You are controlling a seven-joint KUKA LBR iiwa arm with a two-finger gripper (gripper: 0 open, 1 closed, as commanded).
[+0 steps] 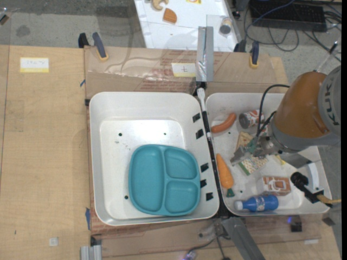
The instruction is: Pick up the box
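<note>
A small brown-and-white box (pixel 275 184) lies in the right bin (pixel 217 103), near its front. My gripper (pixel 245 154) is low in the middle of that bin, to the upper left of the box and apart from it. It hangs over a flat green-and-white packet (pixel 251 165) and a yellowish packet (pixel 245 139). The grey arm with its orange band (pixel 301 110) covers the bin's right side.
The right bin also holds a sausage (pixel 223 123), a can (pixel 249 118), a carrot (pixel 224 170) along the left wall and a blue bottle (pixel 258 203) at the front. A teal divided plate (pixel 164 180) lies in the left bin (pixel 103 145).
</note>
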